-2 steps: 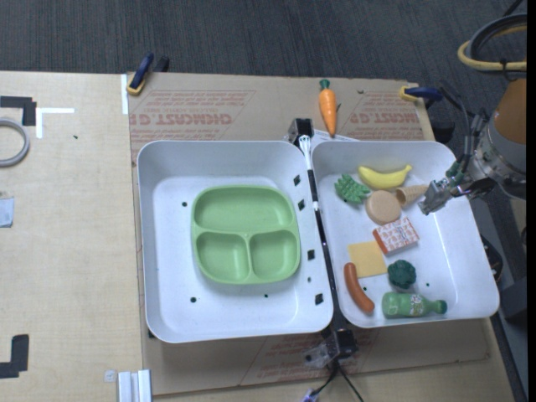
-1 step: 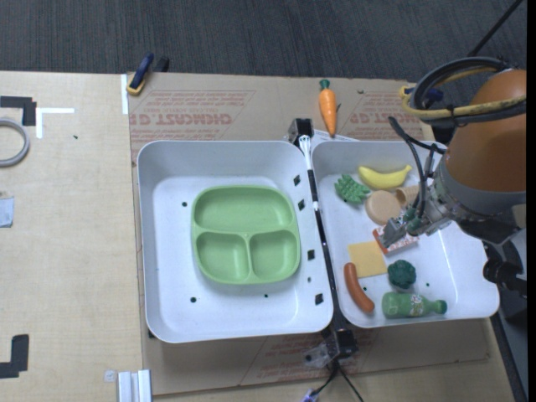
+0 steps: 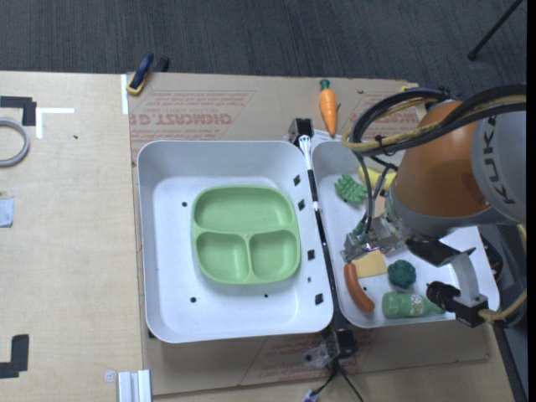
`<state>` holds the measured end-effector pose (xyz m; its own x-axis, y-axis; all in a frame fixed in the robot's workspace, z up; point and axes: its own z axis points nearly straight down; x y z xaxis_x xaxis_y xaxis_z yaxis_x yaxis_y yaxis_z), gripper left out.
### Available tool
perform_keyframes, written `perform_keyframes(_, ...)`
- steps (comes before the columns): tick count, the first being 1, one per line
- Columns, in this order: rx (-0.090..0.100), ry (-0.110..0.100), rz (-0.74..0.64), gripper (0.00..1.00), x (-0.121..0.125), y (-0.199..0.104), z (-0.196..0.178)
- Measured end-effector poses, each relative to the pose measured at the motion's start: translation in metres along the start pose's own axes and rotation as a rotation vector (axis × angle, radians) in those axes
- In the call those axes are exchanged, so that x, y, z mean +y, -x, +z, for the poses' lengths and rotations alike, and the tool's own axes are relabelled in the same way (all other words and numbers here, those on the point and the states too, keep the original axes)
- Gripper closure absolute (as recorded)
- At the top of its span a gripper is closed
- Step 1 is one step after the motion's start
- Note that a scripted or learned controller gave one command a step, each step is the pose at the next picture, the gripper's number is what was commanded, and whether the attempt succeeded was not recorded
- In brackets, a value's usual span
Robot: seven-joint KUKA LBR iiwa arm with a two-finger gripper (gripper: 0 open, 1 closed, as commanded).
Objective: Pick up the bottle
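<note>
A green bottle [image 3: 410, 305] lies on its side near the front edge of the right bin [image 3: 328, 153], its dark cap pointing right. My gripper [image 3: 366, 239] hangs low over the bin's left middle, above a yellow block [image 3: 371, 265] and up-left of the bottle. The arm's orange band and grey wrist cover much of the bin.
In the right bin also lie a red-orange sausage [image 3: 358, 287], a dark green broccoli-like piece [image 3: 402, 273] and a light green leafy piece [image 3: 350, 188]. The left bin [image 3: 159, 249] holds a green divided plate [image 3: 246, 234]. A toy carrot [image 3: 327, 105] rests on the cardboard behind the bins.
</note>
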<state>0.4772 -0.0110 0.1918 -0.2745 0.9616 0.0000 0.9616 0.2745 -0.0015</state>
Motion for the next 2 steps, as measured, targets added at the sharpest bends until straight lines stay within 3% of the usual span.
perform_keyframes(1, 0.0, 0.0, 0.106, 1.0, 0.012, -0.041, 0.0)
perform_keyframes(2, -0.001, 0.0, 0.289, 1.0, 0.03, -0.106, -0.007)
